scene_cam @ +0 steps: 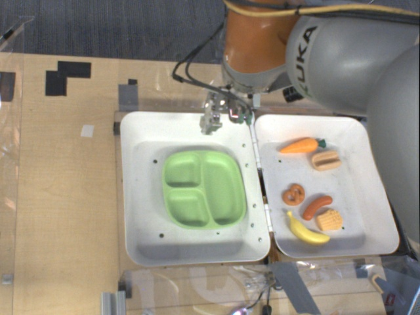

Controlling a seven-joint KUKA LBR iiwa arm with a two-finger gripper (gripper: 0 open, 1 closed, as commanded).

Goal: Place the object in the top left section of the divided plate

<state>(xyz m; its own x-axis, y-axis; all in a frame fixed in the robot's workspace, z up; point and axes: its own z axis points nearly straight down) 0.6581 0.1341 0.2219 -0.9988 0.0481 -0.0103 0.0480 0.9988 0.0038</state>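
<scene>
A green divided plate lies in the middle of the left white bin; its small top left section has nothing in it. My gripper hangs over the back rim of the left bin, near the wall between the two bins, behind the plate. Its fingers stand open and hold nothing. In the right bin lie a toy carrot, a hot dog bun, a pretzel, a sausage, a yellow corn piece and a banana.
The grey arm with its orange band covers the back right of the view and overhangs the right bin's far edge. Bare wooden bench with black markers stretches to the left of the bins.
</scene>
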